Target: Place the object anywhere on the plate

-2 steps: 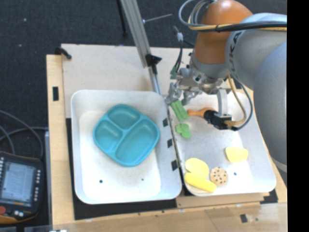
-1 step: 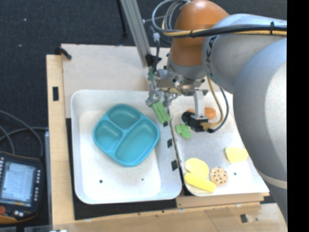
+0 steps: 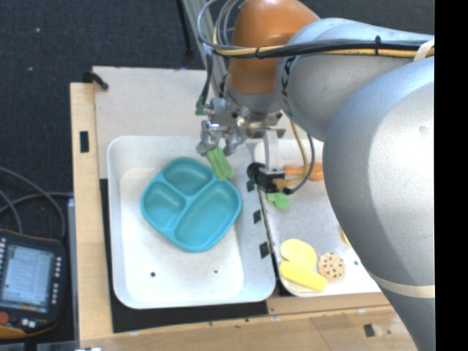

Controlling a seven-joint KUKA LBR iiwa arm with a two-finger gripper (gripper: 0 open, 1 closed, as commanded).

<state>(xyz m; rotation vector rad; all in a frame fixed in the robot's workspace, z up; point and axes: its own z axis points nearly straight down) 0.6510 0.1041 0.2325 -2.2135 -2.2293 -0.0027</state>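
The big grey robot arm [image 3: 365,123], with its rounded orange band near the top centre of the frame, fills the right side and reaches down toward the middle. Below it, the light wooden bench [image 3: 84,196] carries two shallow white bins: the left bin [image 3: 146,284] takes up the lower-left centre, and the right bin [image 3: 292,196] lies partly hidden under the arm. In the left bin rests the turquoise plastic plate with three compartments [image 3: 191,205], near the bin's upper right part. The metal two-finger gripper [image 3: 214,148] hangs just above the plate's upper right rim, clenched on a small green oblong object [image 3: 219,163] that sticks down between its fingertips and tilts over the plate's edge. In the right bin, toward the lower centre-right, lie a yellow rounded toy piece [image 3: 300,263] and, just beside it, a small tan speckled cookie [image 3: 331,266]; higher up sit a small green piece [image 3: 278,199] and an orange piece [image 3: 303,171].
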